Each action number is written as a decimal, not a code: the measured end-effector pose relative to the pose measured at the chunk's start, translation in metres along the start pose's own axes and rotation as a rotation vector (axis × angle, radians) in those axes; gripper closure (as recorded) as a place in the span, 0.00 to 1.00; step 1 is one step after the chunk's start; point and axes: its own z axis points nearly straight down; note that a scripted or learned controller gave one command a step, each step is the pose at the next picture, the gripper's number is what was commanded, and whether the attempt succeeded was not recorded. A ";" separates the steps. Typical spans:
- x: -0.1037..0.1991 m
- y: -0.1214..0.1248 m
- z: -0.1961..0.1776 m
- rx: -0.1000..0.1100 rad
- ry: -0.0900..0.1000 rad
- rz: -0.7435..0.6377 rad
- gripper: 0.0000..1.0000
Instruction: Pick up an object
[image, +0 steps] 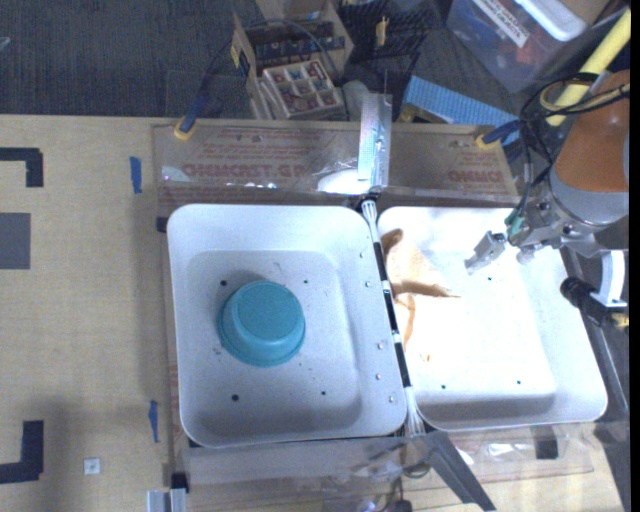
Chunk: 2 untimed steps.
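Note:
A teal bowl (262, 321) lies upside down in the middle of the left bin (200, 240). A flat tan-brown object (408, 275) lies against the left wall of the right bin (520, 385). My gripper (486, 250) hangs over the upper middle of the right bin, to the right of the tan object and apart from it. It points left and down from the grey wrist (545, 228). Nothing shows in its grasp.
The arm with its orange band (595, 160) comes in over the right bin's far right corner. Behind the bins lie a cardboard sheet (260, 165), a wooden box (295, 75) and cables. A wooden bench top (70, 300) stretches to the left.

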 end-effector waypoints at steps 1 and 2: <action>0.050 0.038 0.081 -0.004 -0.001 -0.220 0.00; 0.059 0.012 0.081 -0.007 -0.001 -0.194 0.00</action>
